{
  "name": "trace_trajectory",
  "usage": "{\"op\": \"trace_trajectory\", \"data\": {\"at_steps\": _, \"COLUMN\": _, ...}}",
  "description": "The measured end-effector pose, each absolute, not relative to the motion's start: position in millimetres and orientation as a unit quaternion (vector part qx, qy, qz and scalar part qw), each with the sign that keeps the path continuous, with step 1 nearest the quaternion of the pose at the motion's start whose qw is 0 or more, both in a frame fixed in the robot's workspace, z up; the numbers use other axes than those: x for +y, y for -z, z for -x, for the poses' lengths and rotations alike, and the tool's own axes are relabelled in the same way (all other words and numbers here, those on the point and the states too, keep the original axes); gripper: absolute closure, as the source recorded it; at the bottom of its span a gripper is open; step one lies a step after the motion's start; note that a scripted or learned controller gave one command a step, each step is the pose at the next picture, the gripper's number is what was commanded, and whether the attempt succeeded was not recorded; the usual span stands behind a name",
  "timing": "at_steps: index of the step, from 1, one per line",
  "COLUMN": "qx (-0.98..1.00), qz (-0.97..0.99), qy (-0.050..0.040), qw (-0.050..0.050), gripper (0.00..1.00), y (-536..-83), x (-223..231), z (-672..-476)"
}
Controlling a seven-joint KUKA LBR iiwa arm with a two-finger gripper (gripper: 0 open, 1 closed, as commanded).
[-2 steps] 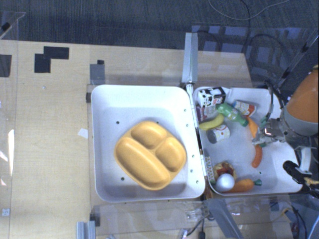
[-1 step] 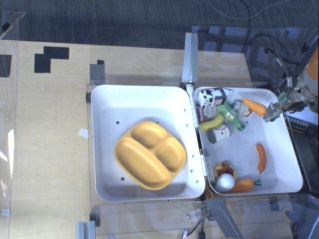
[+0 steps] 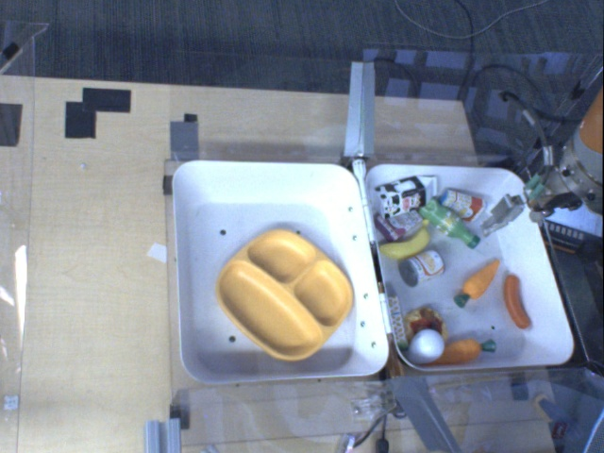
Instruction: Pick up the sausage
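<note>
Sausage (image 3: 516,301) lies near the right bin's (image 3: 557,343) right wall, beside a carrot (image 3: 478,281). My gripper (image 3: 511,209) hangs above the bin's top corner, holding nothing; I cannot tell how open it is. Next I must go down over the sausage.

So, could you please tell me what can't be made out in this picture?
- Hand, camera view: too small and blurred to tell how its fingers stand.
- Arm: cut off by the right edge.
- Carton: label too small to read.
- Items beside the white ball: overlapped, unclear.
- Sausage: plainly visible.

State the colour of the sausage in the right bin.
Orange-red, seen in the camera view: the sausage lies near that bin's right wall.
</note>
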State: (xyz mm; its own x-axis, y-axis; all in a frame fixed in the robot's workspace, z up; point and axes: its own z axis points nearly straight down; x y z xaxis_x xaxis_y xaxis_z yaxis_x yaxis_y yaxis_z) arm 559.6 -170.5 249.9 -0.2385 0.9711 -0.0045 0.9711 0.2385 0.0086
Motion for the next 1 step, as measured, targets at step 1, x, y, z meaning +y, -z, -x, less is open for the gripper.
{"op": "trace_trajectory", "data": {"at_steps": 1, "qx": 0.8, "qz": -0.6, "qy": -0.0008, "qw": 0.003, "gripper": 0.0, "y": -181.8, "x": -206.3, "z": -502.5}}
